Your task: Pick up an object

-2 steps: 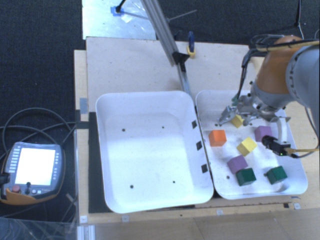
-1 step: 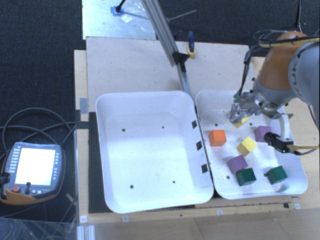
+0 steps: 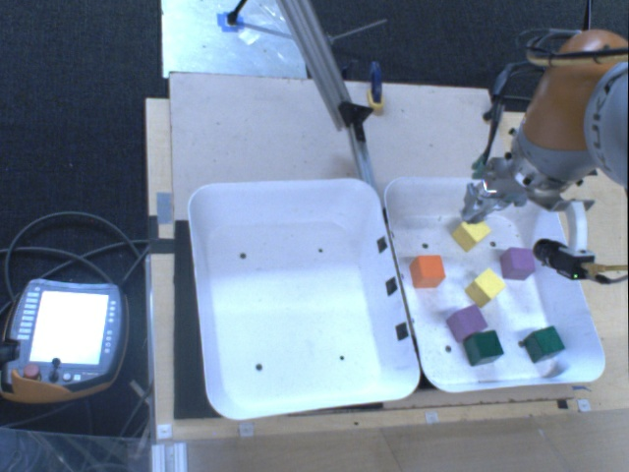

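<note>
Gripper (image 3: 479, 205) hovers over right bin (image 3: 590, 357), just above a yellow block (image 3: 471, 233); whether its fingers are spread or pressed together cannot be told. Nothing visibly held.

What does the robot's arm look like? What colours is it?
The grey KUKA arm is rounded and chunky, with a wide orange band above the wrist. Thin black cables loop beside it. At the end sits a small silvery metal gripper.
</note>
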Controlling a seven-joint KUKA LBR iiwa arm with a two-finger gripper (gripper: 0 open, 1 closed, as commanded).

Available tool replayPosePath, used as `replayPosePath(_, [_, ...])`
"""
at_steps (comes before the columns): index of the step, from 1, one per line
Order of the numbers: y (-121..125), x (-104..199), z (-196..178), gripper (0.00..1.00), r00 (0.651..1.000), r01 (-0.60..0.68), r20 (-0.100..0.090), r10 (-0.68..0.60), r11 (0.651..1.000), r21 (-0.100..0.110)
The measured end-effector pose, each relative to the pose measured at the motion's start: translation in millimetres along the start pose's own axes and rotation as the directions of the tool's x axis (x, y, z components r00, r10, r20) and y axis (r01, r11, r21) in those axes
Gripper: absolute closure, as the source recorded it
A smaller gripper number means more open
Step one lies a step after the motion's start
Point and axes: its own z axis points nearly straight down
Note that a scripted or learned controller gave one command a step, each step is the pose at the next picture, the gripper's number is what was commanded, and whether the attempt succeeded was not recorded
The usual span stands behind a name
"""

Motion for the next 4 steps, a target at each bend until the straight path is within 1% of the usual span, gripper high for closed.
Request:
replayPosePath(1, [3.4,-9.0,-60.9,1.0,1.0,0.0,0.001,0.0,1.0,-0.003])
replayPosePath(2, [4.7,-9.0,-75.4,1.0,1.0,0.0,0.0,0.0,1.0,0.001])
replayPosePath(3, [-7.1,46.5,-59.6,1.0,1.0,0.006,-0.003,-0.006,1.0,0.007])
replayPosePath(4, [-18.9,101.7,-64.8,1.0,1.0,0.007,-0.004,-0.007,1.0,0.005])
